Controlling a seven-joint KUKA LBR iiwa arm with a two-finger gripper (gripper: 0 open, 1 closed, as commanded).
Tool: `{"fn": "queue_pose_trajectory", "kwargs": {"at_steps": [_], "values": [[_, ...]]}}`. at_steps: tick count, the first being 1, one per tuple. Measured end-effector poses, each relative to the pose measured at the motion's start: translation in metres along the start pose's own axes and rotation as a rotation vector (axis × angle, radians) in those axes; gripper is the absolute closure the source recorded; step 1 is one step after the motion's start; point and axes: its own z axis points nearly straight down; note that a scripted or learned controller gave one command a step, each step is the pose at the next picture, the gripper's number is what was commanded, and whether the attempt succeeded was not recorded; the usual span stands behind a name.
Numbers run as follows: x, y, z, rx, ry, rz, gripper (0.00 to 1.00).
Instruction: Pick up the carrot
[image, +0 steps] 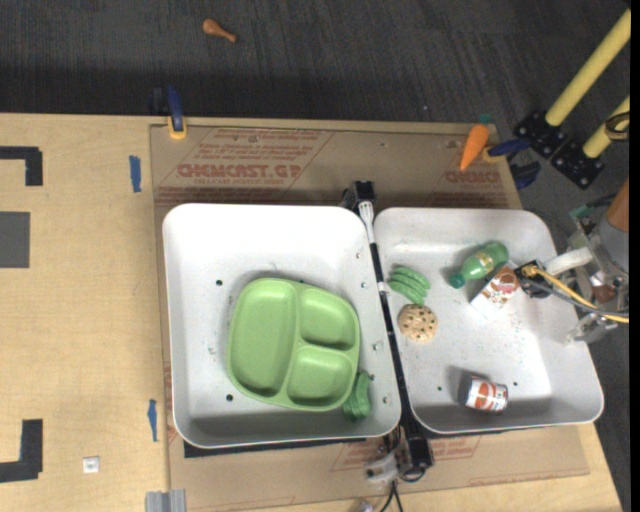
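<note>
- Can (487, 395), red and white, lying on its side low in the right bin (540, 350), near the bin's bottom rim, lower right of the frame.
- Small dark green piece (358, 397) in the left bin (200, 240), touching the lower right corner of the plate.
- Light green divided plate (293, 343), three compartments, resting across the lower middle of the left bin, centre of the frame.
- Round speckled cookie (417, 321) in the right bin near its left wall, apart from the can.
- Ridged green item (408, 283) just above the cookie, also by the left wall.
- Second red and white container (503, 287), tilted, mid right bin, touching or just beside a green bottle (478, 264) lying on its side above and left of it.
- Gripper (585, 290) at the right edge of the frame, over the right bin's right rim, yellow cable running across it; open or closed: cannot tell. Well apart from the carrot.
- Carrot (475, 145), orange with a green top, lying outside both bins on the cardboard sheet (240, 160) past the right bin's upper rim, upper right of the frame, point towards the lower left.
- Table (80, 300) pale, with black tape marks at the left edge of the frame.
- Yellow pole (595, 65) slanting into the upper right corner.
- Small orange object (218, 30) on the dark floor (400, 50), upper left.
</note>
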Motion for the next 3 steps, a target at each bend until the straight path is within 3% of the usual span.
{"fn": "queue_pose_trajectory", "kwargs": {"at_steps": [1, 2, 3], "values": [[0.002, -0.006, 0.031, 0.017, 0.001, -0.088, 0.00], [0.000, -0.003, 0.022, 0.007, -0.002, -0.088, 1.00], [0.007, -0.050, 0.020, 0.002, -0.001, -0.113, 1.00]]}}
